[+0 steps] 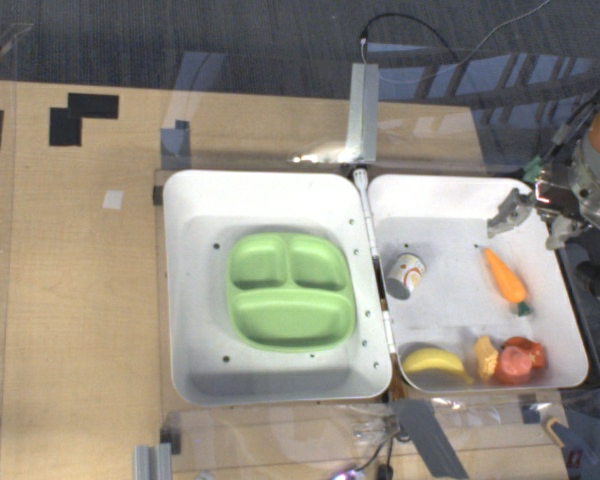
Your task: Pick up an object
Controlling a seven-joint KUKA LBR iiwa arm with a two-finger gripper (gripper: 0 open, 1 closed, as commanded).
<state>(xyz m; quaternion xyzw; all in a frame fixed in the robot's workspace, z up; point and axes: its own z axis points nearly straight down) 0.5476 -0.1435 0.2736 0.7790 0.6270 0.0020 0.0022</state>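
Grey metal, the claw (525,208) hung over the upper right corner of the right bin (435,193), holding nothing; its spread could not be judged. Just below it lay the carrot (504,277); farther off were a small ball (407,271), a banana (436,363) and a red fruit (520,358). The carrot's tapered, slanted body might slip from a misaligned grasp.

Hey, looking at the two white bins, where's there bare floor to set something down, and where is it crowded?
In the right white bin, bare floor lies along the far wall, and in the middle between the small white ball and the orange toy carrot. Its near edge is crowded: yellow banana, red apple. In the left white bin, the green divided plate leaves a bare margin around it.
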